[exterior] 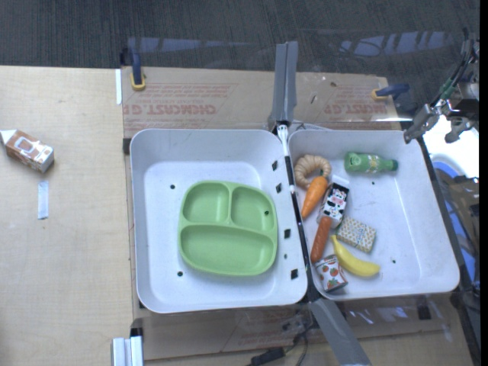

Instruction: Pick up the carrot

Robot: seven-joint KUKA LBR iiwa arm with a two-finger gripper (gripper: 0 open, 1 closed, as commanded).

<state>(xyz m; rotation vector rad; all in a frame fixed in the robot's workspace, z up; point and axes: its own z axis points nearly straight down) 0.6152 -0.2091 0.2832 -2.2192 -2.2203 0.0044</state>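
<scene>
Camera view: the carrot lies in the right bin, close to the wall next to the left bin. It is packed in with other toys: a bagel touches its top end and a small milk box sits just beside it. The jaws are up at the bin's far right corner, high above the counter. I cannot tell if they are spread or pressed together. The carrot is well apart from them, off to their left and nearer the camera.

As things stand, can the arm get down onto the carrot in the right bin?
Probably yes: the carrot lies uncovered from above, but it is crowded, with the bagel at its top end and the small carton close beside it, leaving the pincer little room.
</scene>
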